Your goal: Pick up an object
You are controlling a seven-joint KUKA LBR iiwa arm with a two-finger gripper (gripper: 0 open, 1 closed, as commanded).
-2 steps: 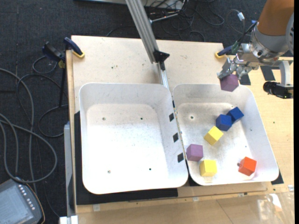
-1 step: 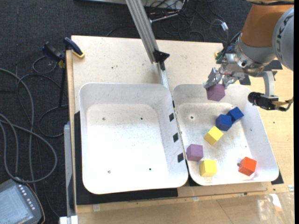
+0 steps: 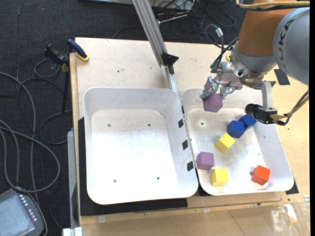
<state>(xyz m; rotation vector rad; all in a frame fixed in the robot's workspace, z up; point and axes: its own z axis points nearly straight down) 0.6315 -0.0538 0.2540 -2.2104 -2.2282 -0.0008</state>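
While I watch from the overhead camera, the grey arm (image 3: 275,28) with its orange band reaches in from the right and hangs over the far end of the right bin (image 3: 284,156). Its jaws are closed on a purple cube (image 3: 213,103), which I see pinched between the fingers (image 3: 208,89) and lifted clear of the bin floor, just above the bin's far-left corner. The cube sits slightly tilted in the grip.

Below it, the right bin carries the other pieces. A blue block (image 3: 236,128) lies toward the far right, with a second blue piece (image 3: 248,120) touching it on its far side. Just in front of them is a yellow cube (image 3: 226,142). Nearer me, a second purple cube (image 3: 205,160) rests close to the bin's left wall, and another yellow cube (image 3: 219,176) sits just beside it at the near edge. An orange-red block (image 3: 261,174) lies at the near right corner, well apart from the yellow one.

The left bin (image 3: 93,132) sits alongside, its rim touching the right bin's. Both rest on the pale surface (image 3: 118,63). A metal rail (image 3: 150,23) slants across the far side of the surface, and a blue-and-yellow clamp (image 3: 76,49) grips its far-left corner. Cables (image 3: 24,122) trail over the dark floor to the left.
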